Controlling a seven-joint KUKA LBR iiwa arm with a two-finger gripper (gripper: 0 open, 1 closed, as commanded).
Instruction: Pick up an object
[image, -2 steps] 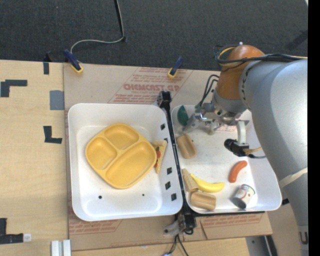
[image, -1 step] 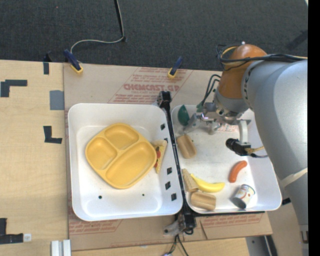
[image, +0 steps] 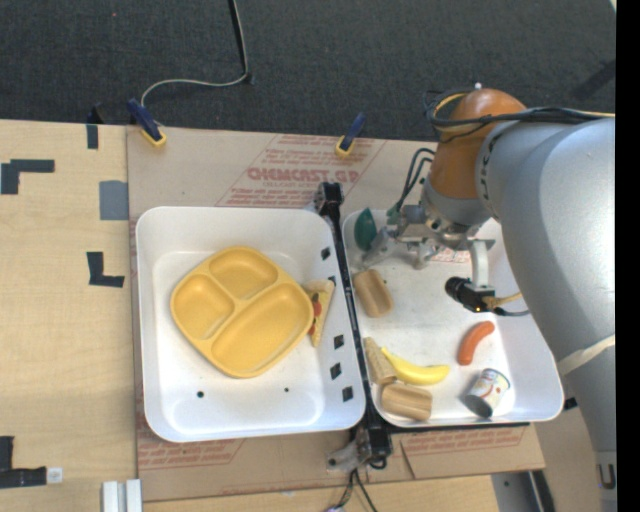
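Under both white bins (image: 150, 300), red "CHEMCAST" lettering (image: 292, 173) on cardboard; hand (image: 415, 240) state unclear

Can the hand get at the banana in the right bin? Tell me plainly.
Probably yes. The banana lies uncovered on the right bin, with wooden blocks touching its left side but nothing on top. The hand hovers over the same bin's far end.

left bin (image: 160, 330): divided plate (image: 240, 310) | right bin (image: 520, 385): banana (image: 415, 372), sausage (image: 476, 342), can (image: 487, 390)
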